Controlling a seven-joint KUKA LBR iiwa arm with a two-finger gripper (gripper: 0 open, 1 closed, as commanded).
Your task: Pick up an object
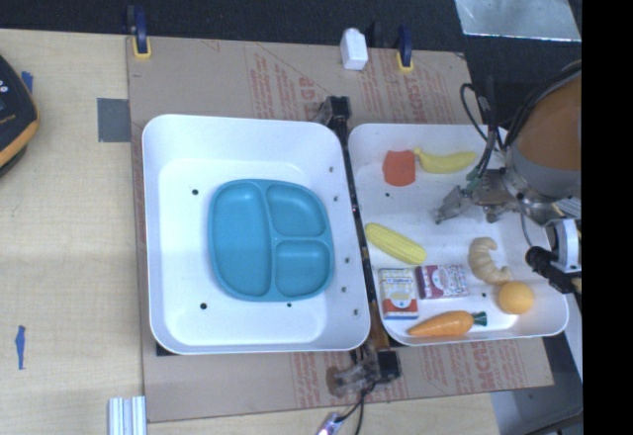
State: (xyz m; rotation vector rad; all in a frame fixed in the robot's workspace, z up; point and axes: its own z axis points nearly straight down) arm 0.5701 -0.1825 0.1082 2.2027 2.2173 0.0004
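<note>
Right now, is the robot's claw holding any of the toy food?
Gripper: open, holding nothing, over bare floor of the right bin below the banana.

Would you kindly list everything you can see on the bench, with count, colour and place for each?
Bins: two, white, side by side; left bin, right bin.
Divided plate: one, blue, middle of the left bin.
Red block: one, red-orange, far end of the right bin.
Banana: one, yellow, beside the red block.
Corn cob: one, yellow, left side of the right bin.
Small cartons: two, red and white, near part of the right bin.
Carrot: one, orange, near edge of the right bin.
Orange: one, orange, near right corner.
Beige curved piece: one, just above the orange.
Arm: one, grey and orange, right side.
Hand: one, metallic, over the right bin.
</note>
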